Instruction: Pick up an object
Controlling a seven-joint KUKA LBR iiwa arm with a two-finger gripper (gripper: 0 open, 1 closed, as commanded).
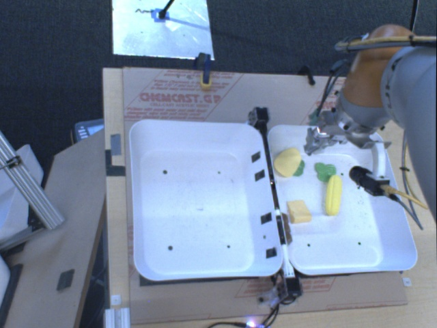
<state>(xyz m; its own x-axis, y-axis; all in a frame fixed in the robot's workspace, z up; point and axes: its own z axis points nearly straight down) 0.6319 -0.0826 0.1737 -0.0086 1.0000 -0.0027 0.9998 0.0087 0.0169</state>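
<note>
The gripper (317, 143) hangs low over the far end of the right bin (392, 248), close to that bin's far rim. Whether it is wide, narrow or holding anything cannot be told from this view; nothing is visibly gripped.

Just below it in the view, toward the bin's middle, lies a rounded yellow piece (287, 161), with a small green piece (325, 171) just beside it on the right. Next to the green piece lies a long yellow piece (333, 195), its length running toward the near rim. A pale yellow block (298, 211) sits nearer the camera, close to the wall shared with the left bin (198, 197).

The grey arm (410, 80), with its orange band (372, 53), reaches in from the right. Both bins rest on a brown board (177, 98) printed with red lettering.
</note>
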